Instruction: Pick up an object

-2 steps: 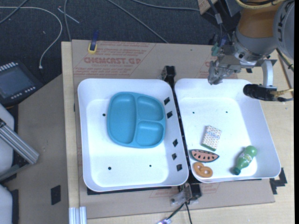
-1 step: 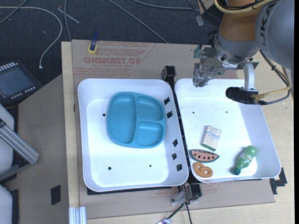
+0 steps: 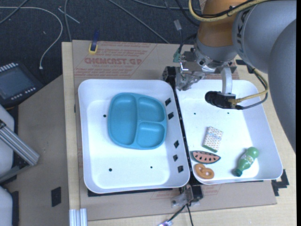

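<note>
We note the gripper [image 3: 188,76] hanging over the far left corner of the right bin [image 3: 268,140], close to the divide between the two bins, with the orange band of the arm [image 3: 221,4] directly above it. Its fingers sit in a tangle of dark metal and cable, and we cannot tell whether they are spread or pressed together; nothing shows between them. The candidate objects all lie in the near half of that same bin, well apart from the gripper and toward the camera from it. Nearest is a small flat packet [image 3: 214,138], pale with a fine printed pattern and a green edge, roughly rectangular, its long axis running toward the gripper with a slight tilt. Below it lies a watermelon slice [image 3: 206,157], a thin red wedge with dark seeds and green rind, long axis across the bin. Touching or just beside that, against the near rim, sits a round orange-brown piece like a small doughnut [image 3: 205,172]. Off to the right lies a green bottle [image 3: 246,161] on its side, glossy, rounded, long axis slanting from near-left to far-right. We judge the packet the shortest reach, though its flatness may give the fingers little to close on. The left bin [image 3: 94,126] holds a blue divided plate [image 3: 137,120], smooth plastic, three compartments. Both bins rest on a cardboard-covered worktop [image 3: 122,60].
</note>
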`<action>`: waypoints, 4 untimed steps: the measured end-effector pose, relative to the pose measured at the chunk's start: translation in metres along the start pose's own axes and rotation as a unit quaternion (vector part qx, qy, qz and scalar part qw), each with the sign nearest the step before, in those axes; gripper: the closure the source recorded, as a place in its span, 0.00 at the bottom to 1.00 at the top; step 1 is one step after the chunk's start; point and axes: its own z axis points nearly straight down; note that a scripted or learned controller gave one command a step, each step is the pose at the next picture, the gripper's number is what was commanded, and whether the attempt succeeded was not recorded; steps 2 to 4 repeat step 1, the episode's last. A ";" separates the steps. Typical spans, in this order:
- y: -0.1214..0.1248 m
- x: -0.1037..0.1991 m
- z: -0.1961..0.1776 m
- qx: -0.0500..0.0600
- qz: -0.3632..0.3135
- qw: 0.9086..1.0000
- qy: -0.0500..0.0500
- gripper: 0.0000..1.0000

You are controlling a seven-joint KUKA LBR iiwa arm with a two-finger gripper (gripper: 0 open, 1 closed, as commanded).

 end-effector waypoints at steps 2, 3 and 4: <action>0.004 0.048 -0.003 -0.003 -0.001 1.000 0.000 1.00; 0.004 0.048 -0.003 -0.003 -0.001 1.000 0.000 1.00; 0.004 0.048 -0.003 -0.003 -0.001 1.000 0.000 1.00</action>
